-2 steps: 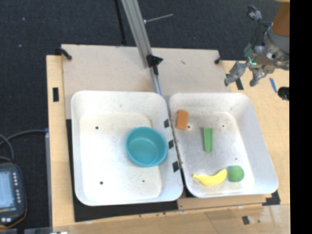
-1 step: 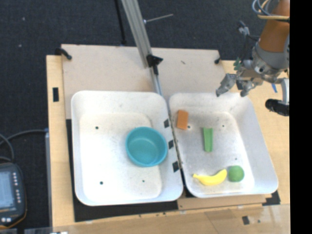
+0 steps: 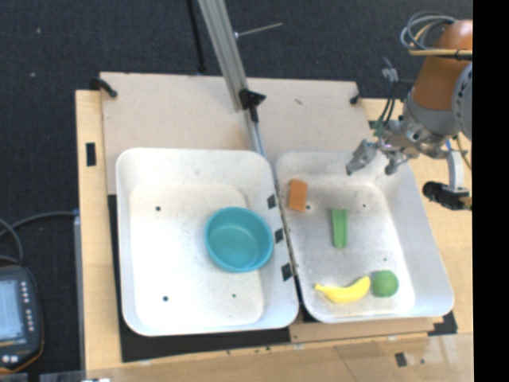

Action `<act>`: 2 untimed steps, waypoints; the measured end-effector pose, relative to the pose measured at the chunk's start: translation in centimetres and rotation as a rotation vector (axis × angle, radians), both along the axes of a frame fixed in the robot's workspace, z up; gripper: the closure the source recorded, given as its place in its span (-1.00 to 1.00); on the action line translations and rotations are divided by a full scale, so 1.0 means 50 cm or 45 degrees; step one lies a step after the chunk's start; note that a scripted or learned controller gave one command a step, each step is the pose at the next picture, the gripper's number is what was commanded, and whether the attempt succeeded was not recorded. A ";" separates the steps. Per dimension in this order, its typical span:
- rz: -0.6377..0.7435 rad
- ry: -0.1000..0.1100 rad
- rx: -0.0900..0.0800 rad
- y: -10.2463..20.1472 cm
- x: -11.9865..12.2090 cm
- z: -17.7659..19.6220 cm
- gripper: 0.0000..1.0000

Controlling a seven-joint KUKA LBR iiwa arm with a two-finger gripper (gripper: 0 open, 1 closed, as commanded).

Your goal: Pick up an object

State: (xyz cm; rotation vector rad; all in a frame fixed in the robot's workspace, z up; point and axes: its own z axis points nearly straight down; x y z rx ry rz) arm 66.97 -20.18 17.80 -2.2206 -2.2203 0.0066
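Gripper, grey metal, two fingers spread apart, nothing between them; poised over far rim of right bin. Right bin, shallow white plastic, speckled: orange block near its left wall; flat green stick mid-floor; curved yellow banana at near edge, just beside round green ball. Left bin: smooth teal bowl, round, upright, toward its right side. Arm, orange band above wrist, enters from right.
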 end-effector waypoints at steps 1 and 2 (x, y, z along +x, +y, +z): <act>0.004 0.000 0.001 0.012 0.010 -0.114 -1.00; 0.006 -0.013 -0.005 0.009 0.015 -0.081 1.00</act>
